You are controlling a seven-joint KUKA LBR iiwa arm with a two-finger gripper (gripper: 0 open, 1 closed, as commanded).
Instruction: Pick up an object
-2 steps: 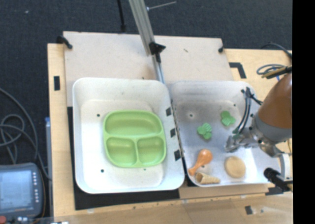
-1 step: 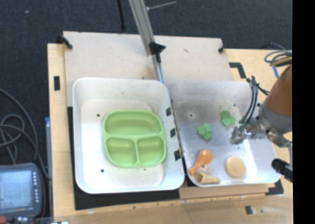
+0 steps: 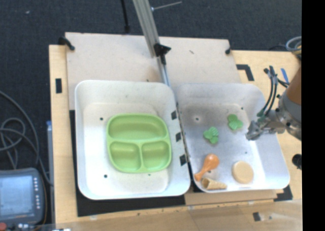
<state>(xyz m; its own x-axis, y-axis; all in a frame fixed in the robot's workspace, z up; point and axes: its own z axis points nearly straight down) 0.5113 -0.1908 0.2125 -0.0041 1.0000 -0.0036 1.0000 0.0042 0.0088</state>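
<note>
Here hand [image 3: 252,133] over right bin [image 3: 274,164] (near green piece [image 3: 234,122])

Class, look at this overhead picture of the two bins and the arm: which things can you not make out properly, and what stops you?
- Gripper, camera view: small and blurred, so its finger opening is unreadable.
- Arm: cut off by the right edge; just the wrist shows.
- Two green pieces: too small to identify.
- Cone-shaped item by the right bin's near rim: too small to name.
- Screen: cut by the bottom-left corner, unreadable.

No legible txt anywhere (monitor [image 3: 19,198] screen too blurry).
</note>
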